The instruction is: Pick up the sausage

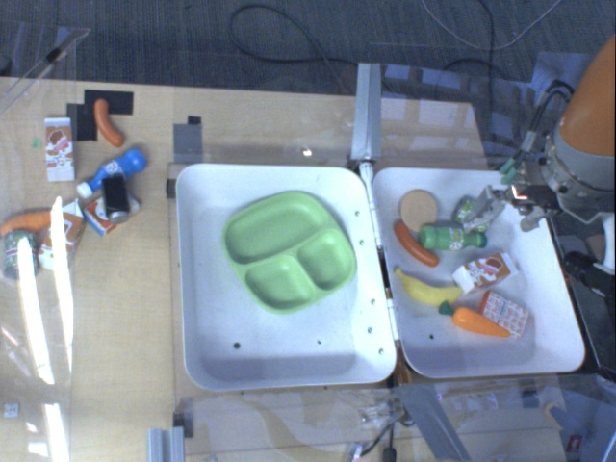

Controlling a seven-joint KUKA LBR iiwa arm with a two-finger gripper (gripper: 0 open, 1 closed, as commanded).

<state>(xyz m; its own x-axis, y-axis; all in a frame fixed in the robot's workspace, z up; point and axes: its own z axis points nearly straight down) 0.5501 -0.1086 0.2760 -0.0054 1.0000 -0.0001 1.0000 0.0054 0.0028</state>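
Across the bench sit two white bins side by side. Left bin (202,354): holds a green divided plate (289,250), three compartments, nothing on it. Right bin (563,354): crowded with play food.

Arm (589,123) enters from the right edge, orange band showing, wrist hanging over the right bin's upper right part. Gripper (481,210) points left and a little down toward the food. Its tip overlaps a green bottle (450,237) lying on its side; the metal parts blur together there, so whether the fingers are spread or closed I cannot tell. Nothing visibly held.

Contents of right bin, larger to smaller: banana (426,290) near the left wall, carrot (478,322) below it, a small carton (481,271), a patterned red packet (505,312), a tan round piece (419,207) at top.

Sausage (415,243): red-orange, lying flat close to the bin's left wall, just below the tan round piece, its lower end touching or nearly touching the bottle's cap end. Long axis runs diagonally, upper left to lower right.

Key relation: sausage lies to the left of the gripper and slightly lower, with the bottle between them. Judgement: the approach needs to clear the bottle and close across the sausage's short width, crosswise to that diagonal. Risk of nudging the bottle or catching it instead.
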